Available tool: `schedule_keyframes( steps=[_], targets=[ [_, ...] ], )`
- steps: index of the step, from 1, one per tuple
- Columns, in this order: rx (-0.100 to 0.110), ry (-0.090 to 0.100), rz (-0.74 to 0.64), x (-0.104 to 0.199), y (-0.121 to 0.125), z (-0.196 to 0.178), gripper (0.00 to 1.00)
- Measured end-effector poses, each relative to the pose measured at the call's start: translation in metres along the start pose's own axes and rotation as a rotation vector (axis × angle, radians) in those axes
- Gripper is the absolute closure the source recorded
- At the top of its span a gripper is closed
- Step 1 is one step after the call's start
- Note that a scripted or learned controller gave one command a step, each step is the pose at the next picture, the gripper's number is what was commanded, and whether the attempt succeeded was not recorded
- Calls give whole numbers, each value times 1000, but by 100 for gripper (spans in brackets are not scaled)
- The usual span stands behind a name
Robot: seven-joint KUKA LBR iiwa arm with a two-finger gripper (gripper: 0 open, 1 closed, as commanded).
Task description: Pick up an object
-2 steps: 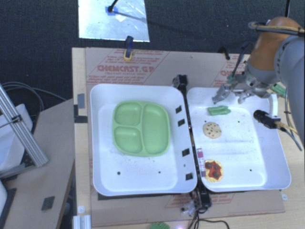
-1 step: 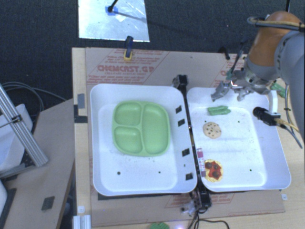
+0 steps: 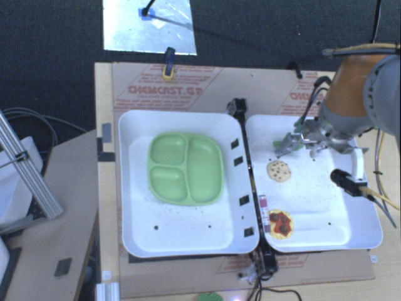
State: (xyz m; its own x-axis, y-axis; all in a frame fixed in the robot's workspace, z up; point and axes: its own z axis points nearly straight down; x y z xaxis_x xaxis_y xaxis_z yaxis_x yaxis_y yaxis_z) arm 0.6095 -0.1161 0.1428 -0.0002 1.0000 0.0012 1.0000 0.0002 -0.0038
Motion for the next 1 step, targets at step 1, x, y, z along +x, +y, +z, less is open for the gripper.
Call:
schedule_keyframes(
  steps=[1],
  targets=[
    [0,0,-1,8,-5,62,0]
  ],
)
